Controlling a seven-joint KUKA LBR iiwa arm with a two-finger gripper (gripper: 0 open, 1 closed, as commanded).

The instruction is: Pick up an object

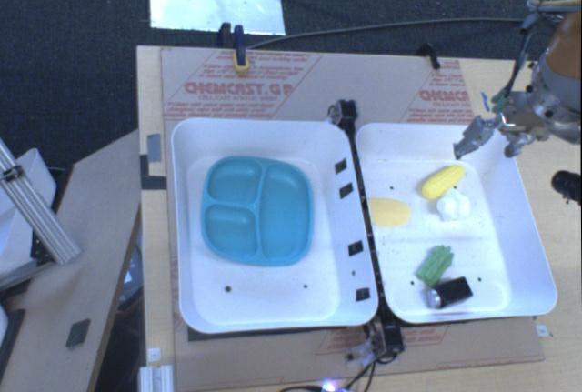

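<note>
My gripper hangs over the far right part of the right bin, its two fingers spread apart with nothing between them. Just below it lies a yellow corn cob, with a small white object next to it. A yellow lemon-like piece rests near the bin's left wall. A green vegetable and a black cylinder lie toward the near edge.
The left bin holds a blue divided plate. A black clip strip runs along the seam between the bins. The arm's grey wrist stands at the right edge above the bench.
</note>
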